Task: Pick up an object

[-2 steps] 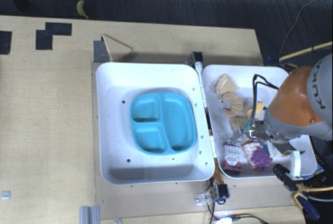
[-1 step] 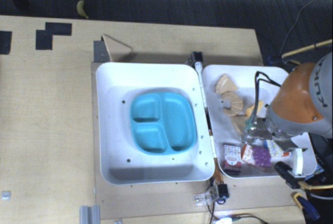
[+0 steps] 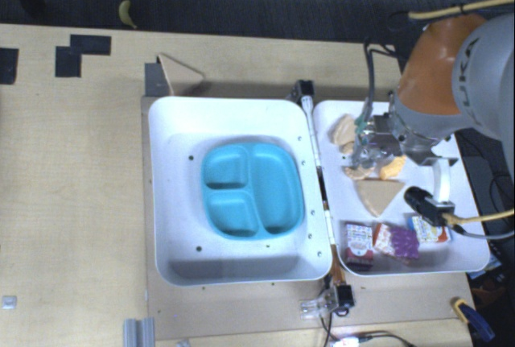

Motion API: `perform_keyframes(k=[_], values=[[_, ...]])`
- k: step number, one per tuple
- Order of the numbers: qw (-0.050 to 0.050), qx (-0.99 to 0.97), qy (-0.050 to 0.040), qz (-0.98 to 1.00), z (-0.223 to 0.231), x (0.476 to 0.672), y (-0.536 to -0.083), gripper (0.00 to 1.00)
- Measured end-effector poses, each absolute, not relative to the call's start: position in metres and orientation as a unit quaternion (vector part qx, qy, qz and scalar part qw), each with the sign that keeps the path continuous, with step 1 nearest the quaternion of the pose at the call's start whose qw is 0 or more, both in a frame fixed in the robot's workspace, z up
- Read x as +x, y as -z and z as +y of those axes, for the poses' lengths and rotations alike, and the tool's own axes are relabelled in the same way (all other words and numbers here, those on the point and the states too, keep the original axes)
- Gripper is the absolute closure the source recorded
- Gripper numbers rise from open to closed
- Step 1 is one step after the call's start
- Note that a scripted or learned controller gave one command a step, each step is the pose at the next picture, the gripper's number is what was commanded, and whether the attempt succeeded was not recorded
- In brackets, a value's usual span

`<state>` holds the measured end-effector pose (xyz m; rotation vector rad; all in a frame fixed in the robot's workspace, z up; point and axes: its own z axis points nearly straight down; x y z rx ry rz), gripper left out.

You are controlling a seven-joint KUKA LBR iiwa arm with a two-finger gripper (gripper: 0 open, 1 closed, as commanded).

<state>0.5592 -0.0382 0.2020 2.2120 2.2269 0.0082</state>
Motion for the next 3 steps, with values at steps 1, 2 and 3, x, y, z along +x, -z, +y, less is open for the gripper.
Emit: perform_keyframes(k=[1, 2, 3], values=[[0.001, 0.705, -0.0012, 0.709, -0.039, 0.558, -0.201, 0.00], [0.000, 0.706, 0.0001, 0.708, -0.090, 0.511, -0.148, 0.00], [0.003, 0.706, -0.0031, 0.708, -0.082, 0.489, -0.087, 0.00]])
